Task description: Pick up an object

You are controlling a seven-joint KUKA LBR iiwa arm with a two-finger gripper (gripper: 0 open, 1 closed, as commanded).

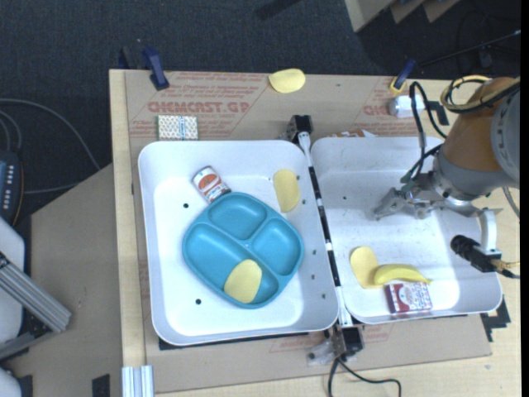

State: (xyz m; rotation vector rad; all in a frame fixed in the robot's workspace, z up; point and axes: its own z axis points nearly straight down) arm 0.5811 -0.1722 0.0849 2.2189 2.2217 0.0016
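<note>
Grey claw [402, 203] over right bin [364, 160], fingers spread, holding nothing

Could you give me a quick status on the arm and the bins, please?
Tool low over right bin, nothing seen between its fingers. Nearest objects: banana, red packet, toward near edge. Path to them unobstructed.
</note>
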